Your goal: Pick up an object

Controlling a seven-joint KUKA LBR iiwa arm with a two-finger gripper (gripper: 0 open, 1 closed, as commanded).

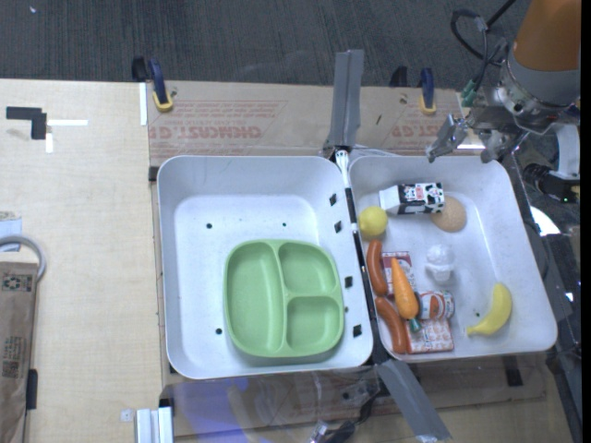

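Note:
My gripper [466, 146] hangs above the far rim of the right bin [528, 247], open, with nothing between its fingers. Below it in that bin lie a black-and-white milk carton [420, 197], a yellow lemon [372, 221] and a brown round bun [450, 215]. Closer to the front are a small white cup [440, 264], an orange carrot [403, 286], a red sausage [373, 266], a small can [435, 305] and a banana [492, 310]. None of them touches the gripper.
The left bin [185, 247] holds a green divided plate [283, 298]. A grey divider post [347, 100] stands between the bins at the back. Clamps [161, 90] and cardboard line the far edge. Cables hang at the right by the arm.

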